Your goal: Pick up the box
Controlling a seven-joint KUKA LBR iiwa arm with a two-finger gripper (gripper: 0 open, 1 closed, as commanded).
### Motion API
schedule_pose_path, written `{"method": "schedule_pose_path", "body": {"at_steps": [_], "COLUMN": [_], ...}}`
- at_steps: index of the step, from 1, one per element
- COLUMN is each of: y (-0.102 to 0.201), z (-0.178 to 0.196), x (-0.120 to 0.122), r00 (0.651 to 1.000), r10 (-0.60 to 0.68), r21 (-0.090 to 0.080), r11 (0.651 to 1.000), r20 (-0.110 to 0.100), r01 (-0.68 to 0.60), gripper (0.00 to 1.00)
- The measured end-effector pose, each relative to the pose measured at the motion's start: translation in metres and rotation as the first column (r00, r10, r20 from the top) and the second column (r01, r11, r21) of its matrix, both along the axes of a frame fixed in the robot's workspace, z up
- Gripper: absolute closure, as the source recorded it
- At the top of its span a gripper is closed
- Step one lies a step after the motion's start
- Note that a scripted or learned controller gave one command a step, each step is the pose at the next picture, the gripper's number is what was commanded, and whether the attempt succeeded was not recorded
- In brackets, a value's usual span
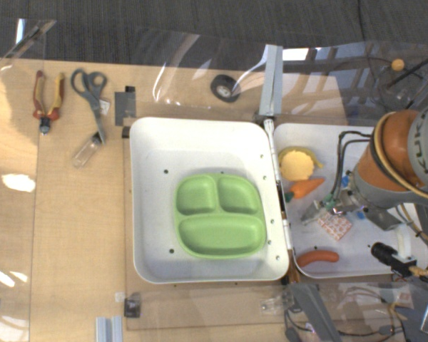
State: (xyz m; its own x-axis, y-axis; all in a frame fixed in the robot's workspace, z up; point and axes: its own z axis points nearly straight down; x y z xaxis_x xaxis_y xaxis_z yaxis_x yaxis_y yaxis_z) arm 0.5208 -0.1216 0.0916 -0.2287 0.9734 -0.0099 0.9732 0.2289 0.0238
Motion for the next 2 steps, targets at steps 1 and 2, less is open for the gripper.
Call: {"method": "schedule_pose_path", "body": {"at_steps": [1,2], "y": [0.0,0.069], "z": [0.012,0.094], "x": [0.003,-0.028], "r00": [1.0,0.996], "r10": [0.003,-0.086], "r21": [-0.002,0.005], "r11": [1.0,0.996], "r20": [0.008,-0.019], "r01": [-0.003,0.086], "gripper": [1.0,1.0]}}
